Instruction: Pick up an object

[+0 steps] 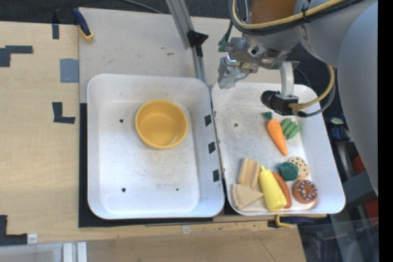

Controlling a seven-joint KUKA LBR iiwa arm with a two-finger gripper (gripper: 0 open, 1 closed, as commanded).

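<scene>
My gripper (228, 78) hangs over the far left corner of the right bin (242, 123), with nothing visible in it. The toy food lies well away from it, along that bin's right and near sides: an orange carrot (277, 135) with a green piece (291, 129) beside it, a dark green piece (287, 170), a speckled cookie (299, 163), a chocolate donut (304, 191), a yellow piece (272, 189), a red sausage (284, 186) and two tan bread slices (249, 173) (245, 196). A yellow bowl (161, 124) sits upright in the left bin (110, 162).
A slanted metal post (178, 6) rises behind the gap between the bins, close to the gripper's left. The arm's black fitting and yellow cable (281, 101) hang over the right bin's far right. A blue-and-yellow clamp (82, 24) lies at the mat's far left corner.
</scene>
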